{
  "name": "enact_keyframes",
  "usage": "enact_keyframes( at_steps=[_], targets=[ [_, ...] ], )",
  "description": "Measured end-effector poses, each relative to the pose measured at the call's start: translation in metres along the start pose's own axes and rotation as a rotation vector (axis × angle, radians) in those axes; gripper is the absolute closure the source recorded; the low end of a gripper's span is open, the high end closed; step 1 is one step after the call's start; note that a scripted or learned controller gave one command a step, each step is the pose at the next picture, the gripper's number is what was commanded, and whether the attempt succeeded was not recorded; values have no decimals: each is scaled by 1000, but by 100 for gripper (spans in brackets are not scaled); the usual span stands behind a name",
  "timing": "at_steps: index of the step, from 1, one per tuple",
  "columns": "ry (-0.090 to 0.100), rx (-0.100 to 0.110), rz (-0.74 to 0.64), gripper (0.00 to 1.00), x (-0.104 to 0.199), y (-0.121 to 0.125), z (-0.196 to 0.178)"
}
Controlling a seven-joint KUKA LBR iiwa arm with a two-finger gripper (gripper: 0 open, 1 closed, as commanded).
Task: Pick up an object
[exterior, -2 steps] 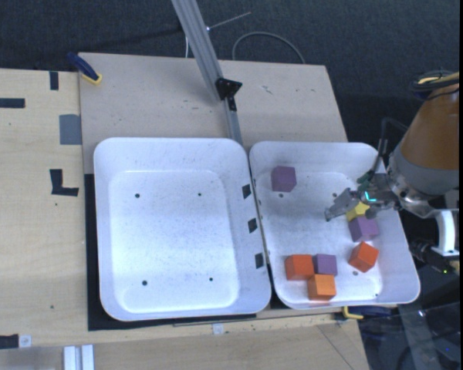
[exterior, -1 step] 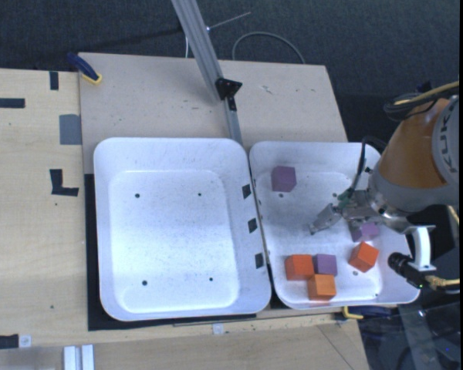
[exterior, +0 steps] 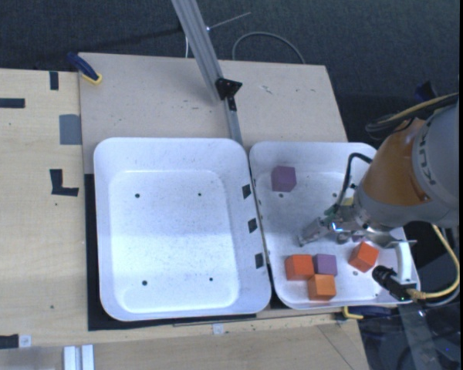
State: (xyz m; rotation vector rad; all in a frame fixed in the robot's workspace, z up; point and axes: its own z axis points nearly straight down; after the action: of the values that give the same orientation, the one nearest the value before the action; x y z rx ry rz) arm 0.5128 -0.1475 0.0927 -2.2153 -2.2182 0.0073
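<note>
Your end effector [exterior: 318, 231] hangs low in the right bin [exterior: 309, 154].
You cannot tell its state; blocks sit just below it: orange block [exterior: 299, 267], purple block [exterior: 326, 264], another orange one [exterior: 322, 286].

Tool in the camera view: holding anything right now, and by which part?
Nothing is held. The tool sits low in the right bin over bare floor, apart from the orange and purple blocks below it and the purple cube above.
</note>
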Motion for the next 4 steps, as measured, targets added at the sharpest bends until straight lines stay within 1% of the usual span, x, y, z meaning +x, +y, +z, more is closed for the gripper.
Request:
enact_keyframes(
  at_steps=[1,2,3,4],
  targets=[
    [0,-4,-1,100,0,1,-13],
    [-3,-11,1,100,-4,-6,-70],
    [-3,-14,-1,100,-3,-4,-134],
    [-2,-4,0,100,-2,-4,-114]
  ],
)
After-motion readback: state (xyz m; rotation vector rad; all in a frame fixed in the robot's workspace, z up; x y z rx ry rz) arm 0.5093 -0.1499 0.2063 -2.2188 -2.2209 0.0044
